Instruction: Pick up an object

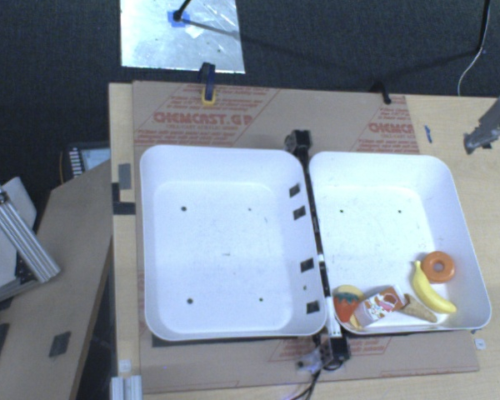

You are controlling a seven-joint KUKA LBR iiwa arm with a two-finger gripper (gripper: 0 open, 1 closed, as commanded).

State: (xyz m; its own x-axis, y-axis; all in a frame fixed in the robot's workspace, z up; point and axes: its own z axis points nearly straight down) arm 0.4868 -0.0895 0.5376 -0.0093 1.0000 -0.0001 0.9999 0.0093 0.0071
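Gripper [488, 128] is hanging at the right edge of the camera view, well apart from both bins, and we cannot tell its state. Objects are sitting clustered in the near corner of the right bin [383, 182]: banana [431, 288], orange ring [438, 266], red-and-white packet [378, 306], tomato-like piece [347, 302]. We're judging nothing picked yet; approach, descent and grasp are all remaining.

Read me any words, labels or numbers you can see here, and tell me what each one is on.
"CHEMCAST" plus a short blurred ending, red print on the brown sheet behind the left bin.
The same red print, cut short, on the sheet behind the right bin.
Small packet in the right bin: red-and-white printing, too small to read.
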